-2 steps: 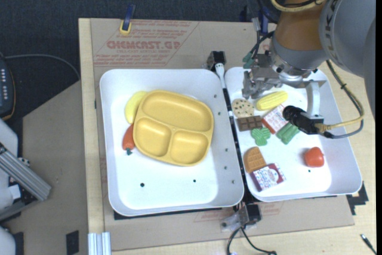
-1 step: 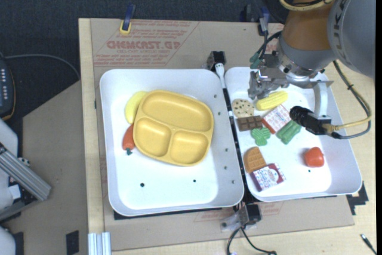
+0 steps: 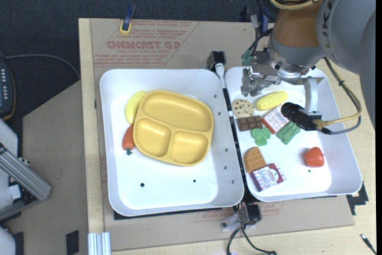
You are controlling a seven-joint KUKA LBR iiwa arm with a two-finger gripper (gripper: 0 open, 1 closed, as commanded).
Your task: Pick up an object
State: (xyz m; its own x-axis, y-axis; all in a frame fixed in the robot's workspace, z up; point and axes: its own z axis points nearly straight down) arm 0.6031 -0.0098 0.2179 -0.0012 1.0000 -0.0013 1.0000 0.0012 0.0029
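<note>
The end effector [image 3: 258, 82], whose grip I cannot make out from here, hangs low over the right bin's [image 3: 343, 173] far left corner, with the corn cob [image 3: 271, 100] just beside it toward the near-right, its long axis slanting across the bin.

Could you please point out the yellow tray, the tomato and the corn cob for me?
Yellow tray [image 3: 172, 126], camera view: on the ridge between its compartments.
Tomato [image 3: 314, 156], camera view: middle of its red top.
Corn cob [image 3: 271, 100], camera view: middle of the cob.
</note>
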